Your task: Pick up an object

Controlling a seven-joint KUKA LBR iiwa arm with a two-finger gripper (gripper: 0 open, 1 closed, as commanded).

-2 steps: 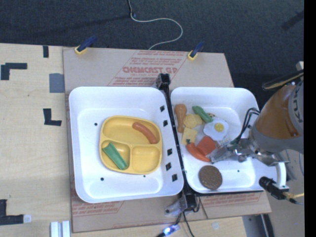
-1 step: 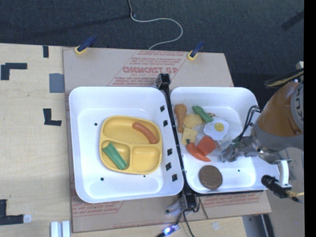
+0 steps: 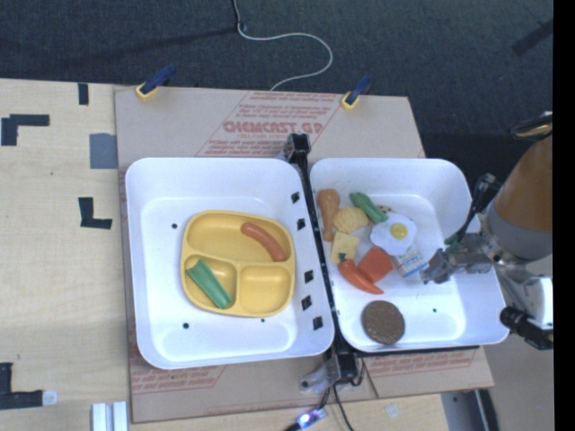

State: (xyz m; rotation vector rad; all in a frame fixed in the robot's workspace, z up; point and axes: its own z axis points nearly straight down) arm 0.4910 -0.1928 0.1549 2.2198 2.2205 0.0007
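The right bin [image 3: 446, 176] holds a heap of toy food: a fried egg [image 3: 395, 233], a red piece [image 3: 376, 262], an orange carrot-like piece [image 3: 358, 280], a yellow corn cob [image 3: 350, 221], a green vegetable [image 3: 367, 206], an orange-brown piece [image 3: 328, 206] and a small white carton [image 3: 411, 263]. A brown round patty [image 3: 384, 321] lies alone near the bin's front. My gripper [image 3: 438, 270] hangs low inside this bin, just right of the carton, on the bare floor. Nothing shows in its grasp.
The left bin [image 3: 153, 241] carries a yellow divided plate [image 3: 193, 233] with a red sausage [image 3: 266, 240] and a green pepper [image 3: 209, 282]. A black divider [image 3: 310, 241] separates the bins. The arm's orange band [image 3: 530, 187] sits beyond the right bin's wall.
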